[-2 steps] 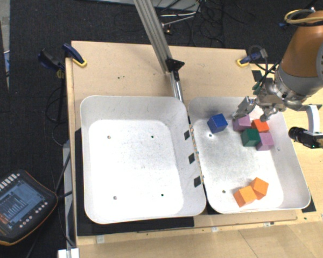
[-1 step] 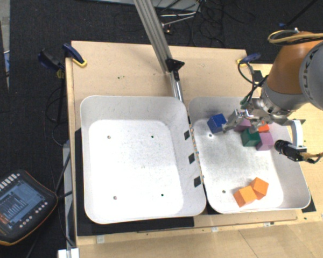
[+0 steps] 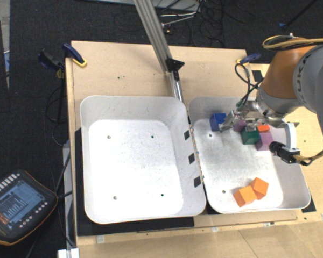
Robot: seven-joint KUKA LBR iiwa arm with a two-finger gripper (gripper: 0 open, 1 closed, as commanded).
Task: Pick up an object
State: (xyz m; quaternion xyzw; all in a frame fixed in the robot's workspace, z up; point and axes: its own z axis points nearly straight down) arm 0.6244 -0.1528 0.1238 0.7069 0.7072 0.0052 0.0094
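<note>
Down at the near edge of the right bin (image 3: pixel 290 200), two orange blocks (image 3: pixel 251 191) sit touching, well apart from the arm. Farther back, the gripper (image 3: pixel 242 123) hangs low over a clump of blocks: green (image 3: pixel 251 137), purple (image 3: pixel 265 141), blue (image 3: pixel 217 120). Probably hunting there since they're bunched. Grip state's anyone's guess; no readable labels.

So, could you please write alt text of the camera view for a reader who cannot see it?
A grey and orange robot arm reaches from the right into the right bin, its pincer low among a blue block, a green block and a purple block. Two orange blocks lie near that bin's front edge, beside the left bin.
</note>
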